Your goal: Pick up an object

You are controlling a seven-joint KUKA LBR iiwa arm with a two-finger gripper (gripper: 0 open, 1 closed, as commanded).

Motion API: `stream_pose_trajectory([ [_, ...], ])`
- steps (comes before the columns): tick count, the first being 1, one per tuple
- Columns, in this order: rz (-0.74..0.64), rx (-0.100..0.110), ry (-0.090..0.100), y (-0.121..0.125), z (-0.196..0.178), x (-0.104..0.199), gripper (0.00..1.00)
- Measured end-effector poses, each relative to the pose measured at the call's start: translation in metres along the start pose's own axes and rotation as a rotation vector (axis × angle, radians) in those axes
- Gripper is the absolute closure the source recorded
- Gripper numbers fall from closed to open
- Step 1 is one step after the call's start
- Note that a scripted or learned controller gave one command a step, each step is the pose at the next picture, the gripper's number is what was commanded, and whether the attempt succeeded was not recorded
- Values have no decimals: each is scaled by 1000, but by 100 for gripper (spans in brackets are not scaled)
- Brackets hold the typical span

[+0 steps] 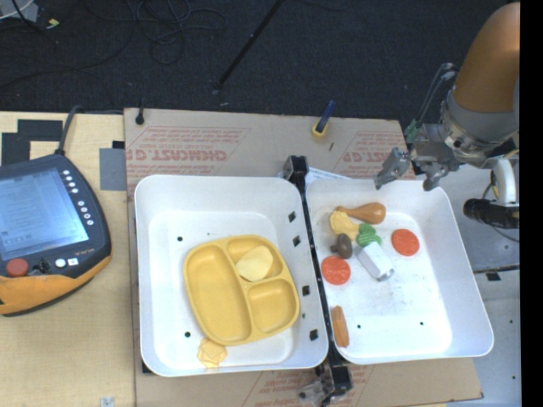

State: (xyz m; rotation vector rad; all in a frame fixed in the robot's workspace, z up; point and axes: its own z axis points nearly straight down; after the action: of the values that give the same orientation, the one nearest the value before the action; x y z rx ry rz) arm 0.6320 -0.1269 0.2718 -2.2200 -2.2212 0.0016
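Gripper (413, 168) is hovering open and empty over the right bin's (458, 253) far rim. Drumstick (365, 213) is lying mid-bin among toy food; probably light, stiff, slick plastic, best pinched across its narrow shank.

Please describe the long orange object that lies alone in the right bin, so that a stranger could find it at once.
Look at the right bin, then down its left wall to the near corner. The orange sausage-shaped piece lies there by itself, long and narrow, whereas the two red discs are round and sit higher up among the clustered toys.
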Motion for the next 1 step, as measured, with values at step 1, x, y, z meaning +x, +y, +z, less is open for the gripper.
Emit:
stream_pose_trajectory([
  [1, -1, 7, 3, -78, 18, 48, 0],
])
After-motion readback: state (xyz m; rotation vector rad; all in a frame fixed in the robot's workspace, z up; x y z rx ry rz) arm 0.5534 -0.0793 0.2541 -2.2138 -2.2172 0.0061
